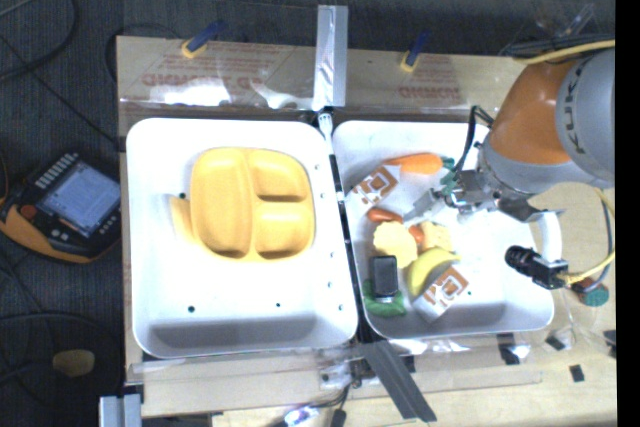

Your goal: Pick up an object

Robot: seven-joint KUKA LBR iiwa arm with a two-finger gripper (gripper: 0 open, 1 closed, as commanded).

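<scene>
The right bin (520, 300) holds a heap of toy food. An orange carrot (415, 161) lies at the back, with a small patterned box (375, 183) to its left. Further forward are a pale yellow piece (394, 239), a banana (430, 266), a black block (384, 274) resting on a green piece (386, 304), and a second patterned box (446, 290). My gripper (438, 198) hangs low over the heap, just in front of the carrot and behind the yellow pieces. Nothing is visibly held in it.
A yellow divided tray (251, 202) lies in the left bin (160, 315). A black part with cables (532, 264) hangs off the arm over the right bin's right side. The ridge where the two bins meet (340, 215) runs close to the heap's left.
</scene>
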